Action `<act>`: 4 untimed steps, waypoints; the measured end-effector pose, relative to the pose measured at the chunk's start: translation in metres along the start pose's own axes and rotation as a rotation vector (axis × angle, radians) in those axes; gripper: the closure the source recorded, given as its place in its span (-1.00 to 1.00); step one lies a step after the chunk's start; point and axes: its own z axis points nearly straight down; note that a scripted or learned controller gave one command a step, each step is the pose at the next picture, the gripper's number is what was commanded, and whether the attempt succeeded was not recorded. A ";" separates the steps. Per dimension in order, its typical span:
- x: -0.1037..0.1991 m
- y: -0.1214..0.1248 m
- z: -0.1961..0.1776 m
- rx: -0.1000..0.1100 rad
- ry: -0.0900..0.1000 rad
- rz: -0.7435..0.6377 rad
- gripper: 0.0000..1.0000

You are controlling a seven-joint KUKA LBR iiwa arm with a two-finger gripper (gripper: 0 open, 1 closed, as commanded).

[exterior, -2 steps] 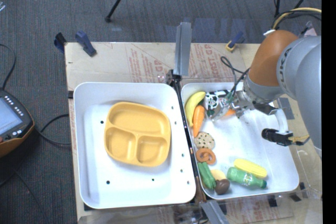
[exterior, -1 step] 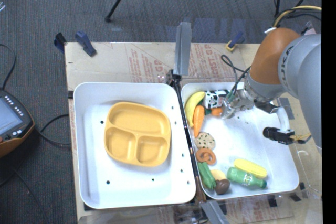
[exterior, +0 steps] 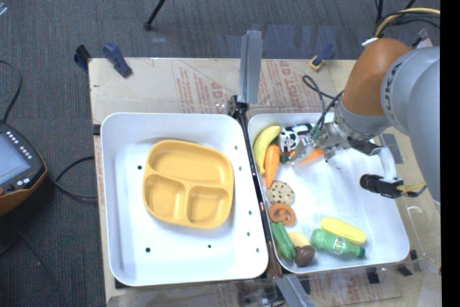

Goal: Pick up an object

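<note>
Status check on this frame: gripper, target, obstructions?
Gripper low in right bin, fingers unclear. Small orange piece at its tip, grasp unconfirmed. Cow toy and carrot close alongside.

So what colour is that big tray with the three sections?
Yellow. The divided tray shows in the camera view, in the left bin.

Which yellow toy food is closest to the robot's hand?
The curved yellow plastic banana, at the right bin's top-left corner beside the orange carrot. The hand is near it; the flat yellow corn-like piece lies far lower.

Red print on the cardboard sheet (exterior: 201, 86) under the bins: upside down from this angle, letters not legible. No other text, label or number can be read.
</note>
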 end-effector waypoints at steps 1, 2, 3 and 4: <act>0.000 0.000 -0.008 0.005 0.002 -0.003 1.00; 0.000 0.000 -0.007 0.006 0.002 -0.003 -1.00; 0.000 0.000 -0.016 0.008 0.003 -0.006 1.00; 0.060 0.024 -0.128 -0.019 -0.002 0.099 1.00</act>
